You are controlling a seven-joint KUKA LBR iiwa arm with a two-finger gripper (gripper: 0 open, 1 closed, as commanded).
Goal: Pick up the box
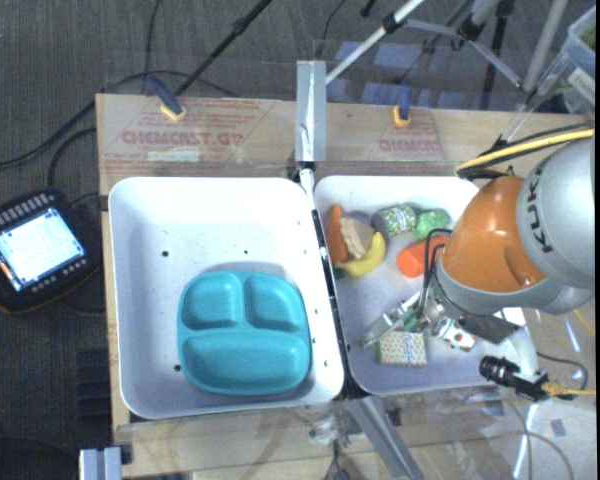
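The box [402, 348] is small and pale with a green speckled print. It lies on the floor of the right bin [372, 196], near that bin's front wall. My gripper [404, 319] hangs just above and behind the box, at the end of the grey arm with its orange band [485, 243]. The arm covers the right part of this bin. Nothing shows held in the gripper; the box rests on the bin floor.
A yellow banana [365, 258], a brown bun-like item [352, 234], a green object [410, 218] and an orange piece [412, 258] lie at the back of the right bin. A small white-and-red item [456, 337] sits right of the box. The left bin [140, 268] holds a teal divided tray [244, 332].
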